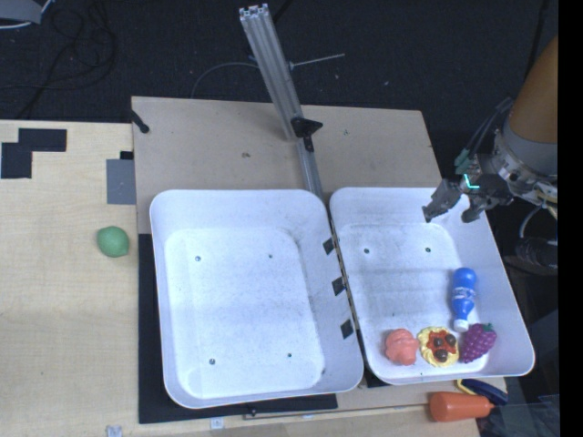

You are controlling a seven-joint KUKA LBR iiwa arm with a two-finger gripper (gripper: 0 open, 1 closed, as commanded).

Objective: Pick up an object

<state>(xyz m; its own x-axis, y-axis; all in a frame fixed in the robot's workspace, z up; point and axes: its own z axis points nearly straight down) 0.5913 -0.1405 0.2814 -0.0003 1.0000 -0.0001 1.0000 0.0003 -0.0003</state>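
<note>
A green ball (114, 241) lies on the bench (55, 280) left of the bins, the right bin (392, 244) holds a bottle (463, 297), peach (400, 346) and grapes (478, 341), above them the pincer (458, 205) hangs spread, holding nothing

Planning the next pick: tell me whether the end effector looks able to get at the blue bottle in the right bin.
Probably yes. The end effector hovers at the right bin's far rim, and bare floor lies between it and the blue bottle.
</note>
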